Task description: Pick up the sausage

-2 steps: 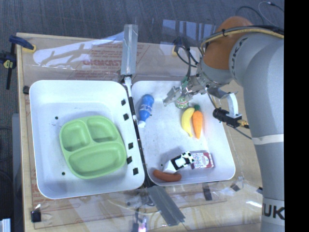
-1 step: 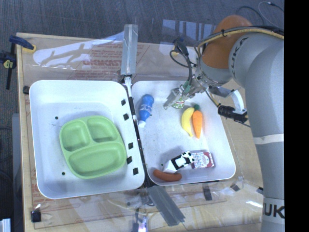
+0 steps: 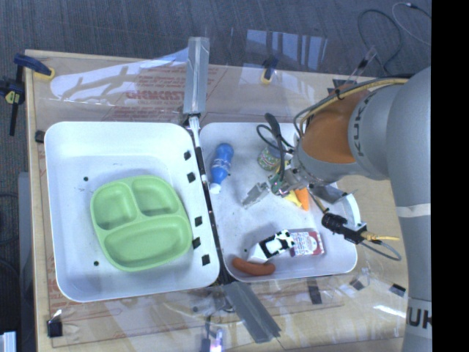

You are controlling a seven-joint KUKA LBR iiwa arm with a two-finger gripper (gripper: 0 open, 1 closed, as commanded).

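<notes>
**Sausage still lying in the bin; hand not yet at it**

The hand [image 3: 258, 193] sits low over the middle of the right bin [image 3: 344, 266], its metal fingers [image 3: 254, 194] pointing toward the bins' dividing wall. They look a little apart, though they are small and partly blurred, so I cannot tell how wide the gap truly is. Nothing shows between them; the hand appears to hold nothing, and whether the tips touch the bin floor cannot be judged.

Just behind the hand, under the orange wrist band [image 3: 328, 136], lie an orange carrot-like piece [image 3: 302, 197] and a greenish clutter of cable and packaging [image 3: 270, 160]. Toward the divider rests a blue bottle [image 3: 220, 164], lying slanted. Nearer the front wall are a black-and-white cow-patterned toy [image 3: 277, 244] and, touching it, a pink-red packet [image 3: 308, 243].

The sausage [image 3: 253, 267] lies flat against the front wall of the right bin, near the corner by the divider, just in front of the cow-patterned toy and well apart from the hand. So the pick has not been made: the approach, the closing and the lift all remain. The wall beside the sausage will probably crowd the grasp.

The left bin [image 3: 62, 145] holds a green divided plate [image 3: 141, 223].
</notes>
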